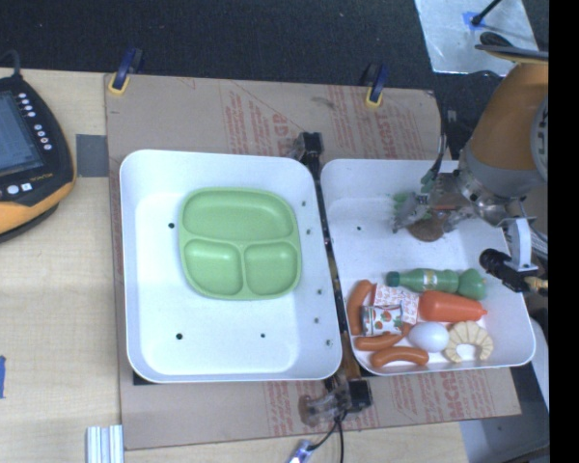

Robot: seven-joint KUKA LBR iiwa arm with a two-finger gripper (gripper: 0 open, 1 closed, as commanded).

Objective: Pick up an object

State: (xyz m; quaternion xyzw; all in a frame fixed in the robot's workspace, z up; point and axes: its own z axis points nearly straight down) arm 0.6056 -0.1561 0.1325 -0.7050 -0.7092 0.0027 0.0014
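My gripper (427,212) hangs low over the back part of the right bin (367,186), reaching in from the right under the grey and orange arm (510,133). A small brown shape (427,230) and a greenish bit (403,201) lie right at its tip; whether either is held is unclear. At the bin's front lie toy foods: a green bottle (434,281), an orange carrot (452,307), a red and white carton (394,308), sausages (359,302), a white egg (428,336) and a croissant (471,340).
The left bin (150,258) holds a green divided plate (240,241). A teach pendant (14,157) rests on the bench at far left. Clamps (125,66) pin the cardboard sheet at the back.
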